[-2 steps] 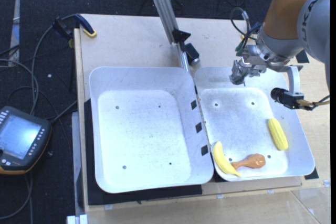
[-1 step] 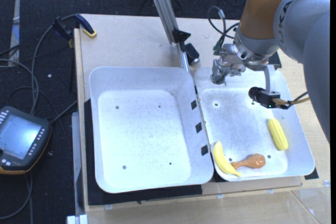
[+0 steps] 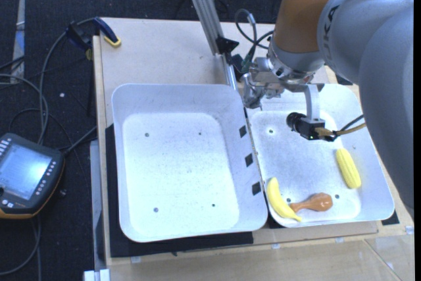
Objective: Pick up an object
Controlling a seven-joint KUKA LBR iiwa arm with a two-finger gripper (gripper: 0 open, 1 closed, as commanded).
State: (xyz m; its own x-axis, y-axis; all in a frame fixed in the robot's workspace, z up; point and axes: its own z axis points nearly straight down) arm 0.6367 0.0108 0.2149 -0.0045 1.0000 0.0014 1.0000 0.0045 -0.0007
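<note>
Yellow and brown things lie in the right bin (image 3: 368,204): a banana (image 3: 279,200) at its front left corner, a brown drumstick-shaped toy (image 3: 313,203) just beside the banana, and a yellow corn cob (image 3: 347,168) near the right wall. The jaws (image 3: 253,97) hang over the bin's back left corner, by the divide with the left bin (image 3: 131,102), well apart from all three things. Whether they are parted or closed cannot be told. Both bins sit on the wooden table (image 3: 158,49).
</note>
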